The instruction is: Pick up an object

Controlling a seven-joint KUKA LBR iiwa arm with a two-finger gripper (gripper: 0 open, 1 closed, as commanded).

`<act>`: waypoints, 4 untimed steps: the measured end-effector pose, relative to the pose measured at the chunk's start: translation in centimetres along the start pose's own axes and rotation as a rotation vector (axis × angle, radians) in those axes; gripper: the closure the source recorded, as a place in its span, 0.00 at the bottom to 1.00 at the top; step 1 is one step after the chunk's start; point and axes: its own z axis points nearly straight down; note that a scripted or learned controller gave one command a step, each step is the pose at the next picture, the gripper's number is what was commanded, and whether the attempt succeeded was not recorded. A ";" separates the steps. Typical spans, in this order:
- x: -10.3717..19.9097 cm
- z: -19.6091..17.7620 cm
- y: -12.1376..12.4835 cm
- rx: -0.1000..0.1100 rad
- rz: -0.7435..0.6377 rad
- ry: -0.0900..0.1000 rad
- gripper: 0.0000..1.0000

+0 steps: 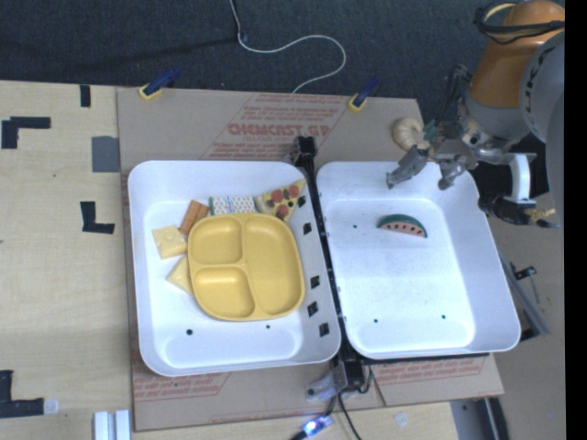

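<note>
A watermelon slice toy (403, 225) lies alone in the right bin (459, 324), toward its far side. My gripper (423, 173) hangs over that bin's far edge, up and to the right of the slice, open with nothing between its fingers. In the left bin (156, 337) a yellow divided plate (246, 266) lies flat, with a pizza slice (284, 197), a brown cracker piece (193, 216) and pale yellow cheese-like pieces (170, 242) tucked around its far and left sides.
The bins sit on a cardboard sheet (266, 126) held by blue and yellow clips. A white cable (293, 44) loops behind the bins. A beige round object (407, 133) sits just behind the right bin, near the wrist.
</note>
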 end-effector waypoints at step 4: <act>1.1 11.9 1.4 -0.013 -0.005 -0.004 0.00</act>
